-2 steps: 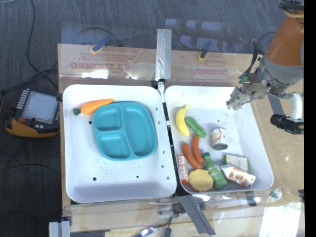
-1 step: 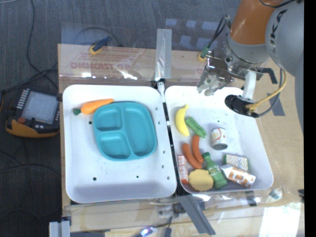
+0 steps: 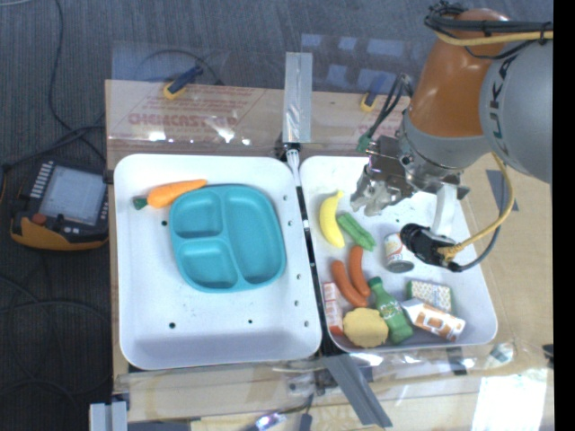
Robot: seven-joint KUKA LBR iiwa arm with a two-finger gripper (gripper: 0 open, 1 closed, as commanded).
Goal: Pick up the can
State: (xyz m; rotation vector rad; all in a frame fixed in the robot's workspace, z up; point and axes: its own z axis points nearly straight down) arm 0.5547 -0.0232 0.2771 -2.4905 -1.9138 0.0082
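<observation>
A small can (image 3: pixel 396 250) with a silver top and a red and white label lies tilted in the middle of the right bin (image 3: pixel 481 329). My gripper (image 3: pixel 376 196) hovers over the bin's back part, up and to the left of the can and apart from it. Nothing shows between its fingers.
The right bin also holds a banana (image 3: pixel 331 218), a green pod (image 3: pixel 357 231), orange sausages (image 3: pixel 353 275), a green bottle (image 3: pixel 389 310), a yellow lump (image 3: pixel 365 327) and small cartons (image 3: pixel 435 320). In the left bin (image 3: pixel 144 330) are a teal divided plate (image 3: pixel 225 237) and a carrot (image 3: pixel 171 193).
</observation>
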